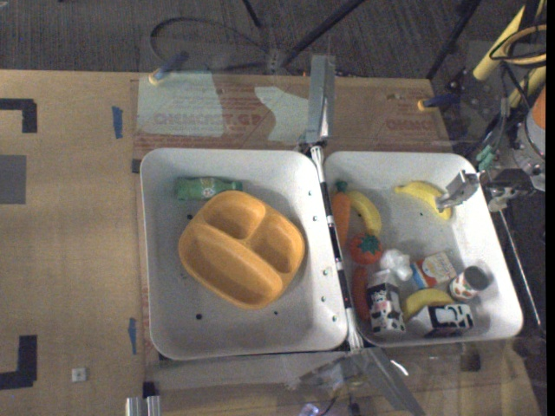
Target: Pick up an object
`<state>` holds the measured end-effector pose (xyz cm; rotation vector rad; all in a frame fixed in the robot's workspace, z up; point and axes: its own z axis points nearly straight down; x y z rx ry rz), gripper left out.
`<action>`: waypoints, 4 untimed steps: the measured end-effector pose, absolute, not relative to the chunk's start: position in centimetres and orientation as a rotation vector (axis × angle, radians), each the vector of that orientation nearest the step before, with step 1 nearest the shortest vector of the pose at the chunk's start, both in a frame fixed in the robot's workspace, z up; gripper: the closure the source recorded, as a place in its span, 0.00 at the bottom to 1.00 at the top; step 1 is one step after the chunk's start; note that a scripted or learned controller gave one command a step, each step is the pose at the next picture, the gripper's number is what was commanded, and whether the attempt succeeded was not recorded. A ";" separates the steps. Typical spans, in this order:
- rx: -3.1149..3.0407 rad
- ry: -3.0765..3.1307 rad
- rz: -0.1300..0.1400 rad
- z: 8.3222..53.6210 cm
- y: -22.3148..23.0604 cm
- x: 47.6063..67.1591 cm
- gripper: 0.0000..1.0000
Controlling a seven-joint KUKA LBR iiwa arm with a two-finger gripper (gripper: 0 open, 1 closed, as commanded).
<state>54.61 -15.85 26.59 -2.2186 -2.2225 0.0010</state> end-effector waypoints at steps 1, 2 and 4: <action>-2.274 -2.172 -0.002 26.9 -13.1 58.4 0.00; -2.362 -2.074 -0.002 9.1 -18.2 58.1 0.00; -2.376 -2.060 -0.007 9.6 -19.9 48.6 1.00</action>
